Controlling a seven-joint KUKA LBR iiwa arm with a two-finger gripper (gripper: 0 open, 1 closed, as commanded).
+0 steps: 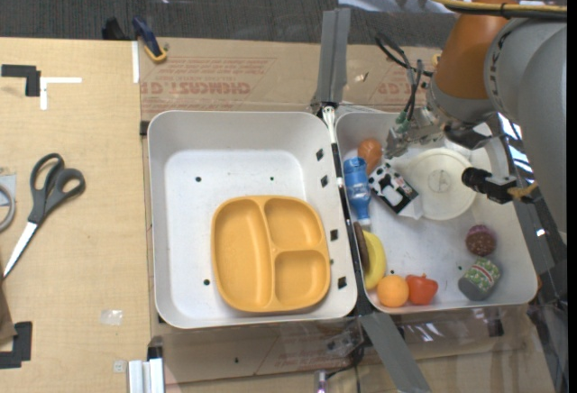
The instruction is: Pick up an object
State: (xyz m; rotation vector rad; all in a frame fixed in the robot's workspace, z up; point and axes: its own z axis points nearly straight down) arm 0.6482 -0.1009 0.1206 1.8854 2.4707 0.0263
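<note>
left bin [171,202] holds a yellow tray [270,251]; right bin [514,287] holds fruit; hand [397,168] state unclear.

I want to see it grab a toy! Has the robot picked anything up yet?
Not yet, as far as the picture shows. The arm has reached down into the right bin, near the black-and-white toy and the blue bottle. Nothing looks lifted: the banana, orange and the rest all lie in the bin. Grabbing and lifting are left.
</note>
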